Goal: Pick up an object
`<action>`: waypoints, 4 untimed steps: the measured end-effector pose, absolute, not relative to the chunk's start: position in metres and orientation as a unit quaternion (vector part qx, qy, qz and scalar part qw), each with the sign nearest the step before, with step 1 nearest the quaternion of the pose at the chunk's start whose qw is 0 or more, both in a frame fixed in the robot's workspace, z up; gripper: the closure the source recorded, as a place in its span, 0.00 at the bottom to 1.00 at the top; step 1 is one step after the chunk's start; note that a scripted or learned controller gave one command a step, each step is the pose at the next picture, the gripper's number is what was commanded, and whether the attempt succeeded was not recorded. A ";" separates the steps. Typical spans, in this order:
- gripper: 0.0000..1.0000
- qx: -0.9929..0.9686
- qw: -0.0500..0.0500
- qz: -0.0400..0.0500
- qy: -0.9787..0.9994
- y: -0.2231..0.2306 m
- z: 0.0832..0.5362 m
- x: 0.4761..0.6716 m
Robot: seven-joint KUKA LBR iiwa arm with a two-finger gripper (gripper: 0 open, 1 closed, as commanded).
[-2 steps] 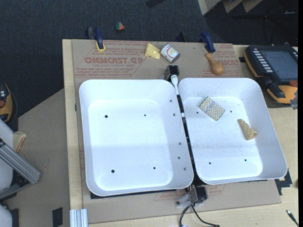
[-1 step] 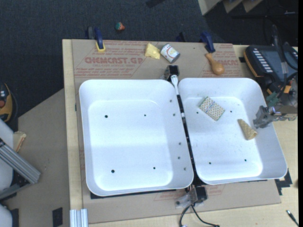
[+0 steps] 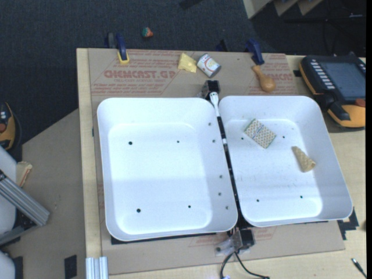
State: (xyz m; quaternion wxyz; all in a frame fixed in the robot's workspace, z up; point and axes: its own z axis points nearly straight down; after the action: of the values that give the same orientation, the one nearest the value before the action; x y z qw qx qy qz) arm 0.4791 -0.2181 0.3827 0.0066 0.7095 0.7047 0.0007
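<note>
Patterned pad (image 3: 260,133) and tan cone (image 3: 304,158) apart, right bin (image 3: 331,156)

This is a robotics lab or test cell rather than a home. A bench topped with a brown protective board (image 3: 145,74) printed "CHEMCAST" is held down by blue clamps (image 3: 121,46) at its far edge. Two shallow white bins (image 3: 116,115) sit side by side on it, joined by a black strip. A teach pendant (image 3: 337,83) with a screen and keypad rests at the bench's far right corner. Aluminium extrusion (image 3: 23,202) shows beside the left edge, cables (image 3: 238,260) trail off the near edge, and dark carpet (image 3: 52,28) covers the floor.
</note>
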 end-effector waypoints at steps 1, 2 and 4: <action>1.00 0.705 -0.004 -0.001 0.709 -0.153 0.315 0.479; 1.00 0.709 0.005 0.000 0.705 -0.223 0.362 0.479; 1.00 0.705 -0.004 -0.001 0.709 -0.154 0.313 0.492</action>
State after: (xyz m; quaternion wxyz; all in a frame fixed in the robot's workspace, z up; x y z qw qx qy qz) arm 0.4916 -0.1543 0.3130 -0.0039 0.7048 0.7094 -0.0007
